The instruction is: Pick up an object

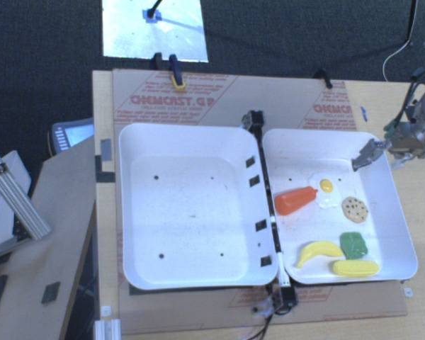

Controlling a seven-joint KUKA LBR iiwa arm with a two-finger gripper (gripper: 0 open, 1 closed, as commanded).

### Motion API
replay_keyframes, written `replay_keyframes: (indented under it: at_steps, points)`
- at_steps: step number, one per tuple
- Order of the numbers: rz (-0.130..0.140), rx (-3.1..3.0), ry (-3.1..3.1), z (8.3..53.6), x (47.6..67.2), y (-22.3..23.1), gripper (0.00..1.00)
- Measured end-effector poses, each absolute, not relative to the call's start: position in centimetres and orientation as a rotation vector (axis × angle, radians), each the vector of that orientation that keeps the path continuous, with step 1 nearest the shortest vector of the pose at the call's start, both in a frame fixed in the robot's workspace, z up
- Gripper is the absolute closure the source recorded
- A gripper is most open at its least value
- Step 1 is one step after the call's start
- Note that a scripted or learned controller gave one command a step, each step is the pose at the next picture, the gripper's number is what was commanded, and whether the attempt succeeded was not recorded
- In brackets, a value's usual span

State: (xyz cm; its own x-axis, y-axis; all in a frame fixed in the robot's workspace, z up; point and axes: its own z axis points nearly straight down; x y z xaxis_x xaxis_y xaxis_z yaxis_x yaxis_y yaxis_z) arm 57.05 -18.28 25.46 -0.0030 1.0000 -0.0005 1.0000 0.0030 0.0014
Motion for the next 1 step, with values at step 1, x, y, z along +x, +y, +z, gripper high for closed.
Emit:
replay_keyframes:
  at_steps: [1]
  points:
    - [0.009,2.210,2.227,32.67,52.19,-13.02,0.00]
